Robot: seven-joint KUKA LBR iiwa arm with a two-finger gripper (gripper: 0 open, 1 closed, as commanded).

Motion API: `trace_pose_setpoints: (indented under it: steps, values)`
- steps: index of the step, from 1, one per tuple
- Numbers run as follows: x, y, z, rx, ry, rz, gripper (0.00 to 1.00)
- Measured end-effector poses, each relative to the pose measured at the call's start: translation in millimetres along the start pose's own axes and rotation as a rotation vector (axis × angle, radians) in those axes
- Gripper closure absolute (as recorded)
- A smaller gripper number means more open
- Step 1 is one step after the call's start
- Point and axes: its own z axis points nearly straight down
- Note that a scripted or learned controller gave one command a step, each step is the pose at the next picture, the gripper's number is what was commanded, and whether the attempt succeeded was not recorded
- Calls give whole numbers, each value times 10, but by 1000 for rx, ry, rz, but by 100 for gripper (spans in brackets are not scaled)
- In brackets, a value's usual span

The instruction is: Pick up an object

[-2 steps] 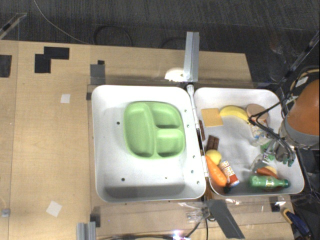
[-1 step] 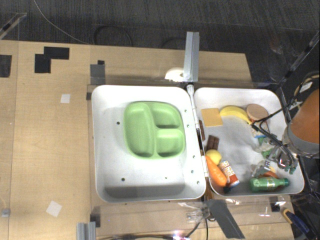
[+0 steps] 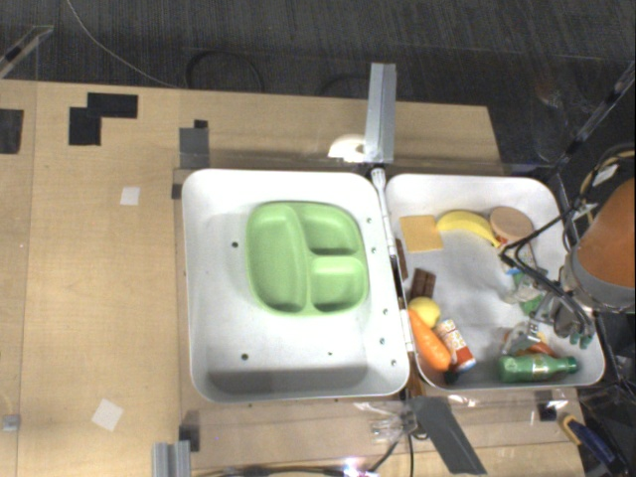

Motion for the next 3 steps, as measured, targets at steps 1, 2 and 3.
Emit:
trace_pose_setpoints:
  steps: [1, 2, 3]
  values:
    - [-104, 23, 4, 1, 7, 3, 0]
    - [4, -11, 0, 0, 0, 12, 0]
    - [-75, 10, 3, 1, 8, 31, 0]
